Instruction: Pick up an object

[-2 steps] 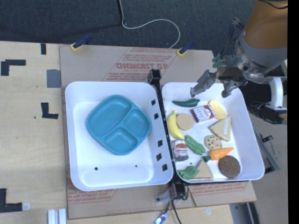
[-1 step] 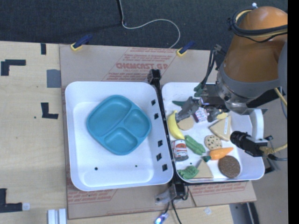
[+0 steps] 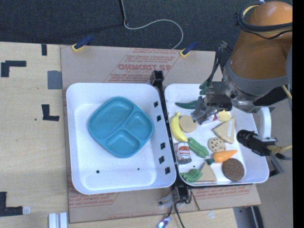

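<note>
1. Arm (image 3: 259, 42) comes in from the right, grey body with the orange band on top, and hangs over the upper part of the right bin (image 3: 256, 177).
2. Gripper (image 3: 205, 114) sits low over the bin's upper middle, just above a round tan cookie (image 3: 187, 124). Can't tell whether the fingers are spread or pressed together; the tips are a dark blur from this angle. Nothing visibly pinched between them.
3. Right bin holds the pickable toy food, all lying loose on the bin floor:
   - green pepper (image 3: 186, 104) by the upper left, just left of the gripper
   - banana (image 3: 177, 128) along the left wall, touching the tan cookie's left side
   - green pickle (image 3: 198, 147) below the cookie, lying diagonal
   - small can (image 3: 183, 153) with red label, just left of the pickle
   - cheese wedge (image 3: 225, 130) right of centre, below the gripper body
   - chocolate-chip cookie (image 3: 215, 144) under the wedge
   - carrot (image 3: 223, 156) below that cookie
   - brown round patty (image 3: 233, 169) in the lower right corner
   - leafy green piece (image 3: 192, 176) and a tan slice (image 3: 207, 174) at the bottom edge, touching
4. Something red and yellow shows right of the gripper, partly hidden; can't tell what it is.
5. Left bin (image 3: 80, 175) holds a blue divided plate (image 3: 120, 126), three compartments, roughly centred.
6. Both bins sit side by side on a cardboard sheet (image 3: 142, 65) on the bench.
</note>
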Controlling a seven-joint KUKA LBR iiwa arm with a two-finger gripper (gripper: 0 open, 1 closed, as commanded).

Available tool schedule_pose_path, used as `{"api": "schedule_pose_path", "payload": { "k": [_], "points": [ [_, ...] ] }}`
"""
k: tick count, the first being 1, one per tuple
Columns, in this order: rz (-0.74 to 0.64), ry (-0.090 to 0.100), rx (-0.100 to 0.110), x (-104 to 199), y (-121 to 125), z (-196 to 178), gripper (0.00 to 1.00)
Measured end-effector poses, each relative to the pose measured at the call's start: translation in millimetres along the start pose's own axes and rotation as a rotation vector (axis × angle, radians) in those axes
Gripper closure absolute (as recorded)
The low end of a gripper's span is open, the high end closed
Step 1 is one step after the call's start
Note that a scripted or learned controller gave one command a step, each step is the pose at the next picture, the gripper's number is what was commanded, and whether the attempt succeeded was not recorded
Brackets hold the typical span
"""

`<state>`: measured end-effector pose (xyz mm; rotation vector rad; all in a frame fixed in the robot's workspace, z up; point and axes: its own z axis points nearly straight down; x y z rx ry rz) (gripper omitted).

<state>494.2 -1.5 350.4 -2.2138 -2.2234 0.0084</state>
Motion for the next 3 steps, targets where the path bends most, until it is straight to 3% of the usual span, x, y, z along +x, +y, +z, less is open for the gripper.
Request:
{"api": "schedule_pose_path", "payload": {
  "k": [1, 2, 3],
  "points": [
    [-0.001, 0.001, 0.008, 56, -12, 95, 1.00],
    [0.006, -0.001, -0.012, 12, -9, 5, 1.00],
    [-0.007, 0.003, -0.012, 98, -10, -75, 1.00]
  ]
}}
